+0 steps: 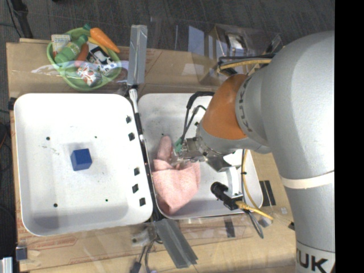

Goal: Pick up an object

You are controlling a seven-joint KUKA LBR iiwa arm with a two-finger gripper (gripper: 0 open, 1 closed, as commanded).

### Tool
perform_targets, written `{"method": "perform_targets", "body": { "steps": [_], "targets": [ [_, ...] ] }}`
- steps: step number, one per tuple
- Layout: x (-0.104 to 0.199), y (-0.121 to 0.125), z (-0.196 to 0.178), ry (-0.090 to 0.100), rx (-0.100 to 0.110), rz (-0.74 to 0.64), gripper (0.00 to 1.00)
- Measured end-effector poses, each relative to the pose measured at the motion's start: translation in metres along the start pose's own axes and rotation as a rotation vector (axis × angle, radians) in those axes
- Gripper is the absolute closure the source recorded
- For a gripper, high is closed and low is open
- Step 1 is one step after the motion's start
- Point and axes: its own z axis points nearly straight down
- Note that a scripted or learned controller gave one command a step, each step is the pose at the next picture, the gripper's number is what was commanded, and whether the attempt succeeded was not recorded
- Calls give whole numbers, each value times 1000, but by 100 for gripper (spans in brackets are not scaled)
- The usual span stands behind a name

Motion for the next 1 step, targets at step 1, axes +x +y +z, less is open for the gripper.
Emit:
{"method": "perform_targets", "body": {
  "steps": [1],
  "targets": [
    [31,57,-188,-1,-1,42,100]
  ]
}}
